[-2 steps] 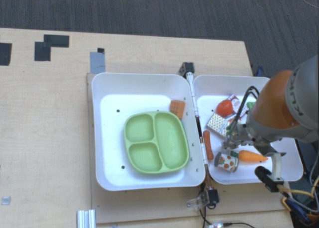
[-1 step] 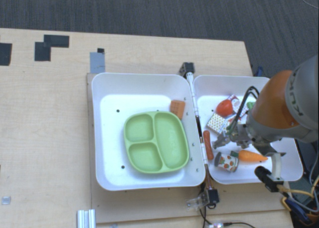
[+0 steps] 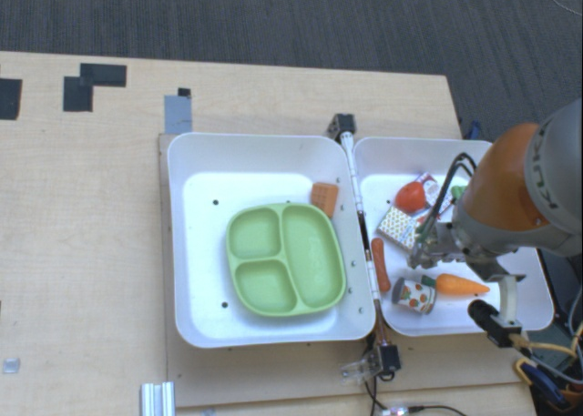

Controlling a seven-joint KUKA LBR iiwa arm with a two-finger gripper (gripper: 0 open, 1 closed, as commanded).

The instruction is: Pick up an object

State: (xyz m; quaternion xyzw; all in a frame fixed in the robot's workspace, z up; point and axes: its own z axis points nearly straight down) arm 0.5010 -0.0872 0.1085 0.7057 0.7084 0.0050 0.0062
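While the grey arm [image 3: 524, 196] with its orange band reaches in over the right bin [image 3: 537, 309], the work looks to be at the approach step: the wrist hangs low above the bin's middle and nothing can be seen lifted clear of the floor. Taking that right bin as the landmark, the left bin [image 3: 196, 223] sits just beside it on its left, and holds a green divided plate [image 3: 287, 259] and a small orange block [image 3: 324, 196] touching the plate's far edge, against the wall nearest the right bin. Inside the right bin, the gripper [image 3: 428, 255] is down near the centre, but whether it is spread or closed on anything cannot be told, since the wrist body hides it. The candidates for picking lie around it: a carrot [image 3: 460, 286] toward the bin's near side, a small printed can [image 3: 414, 296] lying just left of the carrot, a patterned packet [image 3: 398, 225] toward the bin's left, a red piece [image 3: 412, 196] toward its far side, and a thin reddish stick [image 3: 380, 264] along its left wall. I judge that the next move calls for a clean closure on one object and a straight lift, without dragging neighbours, as the items lie crowded together.
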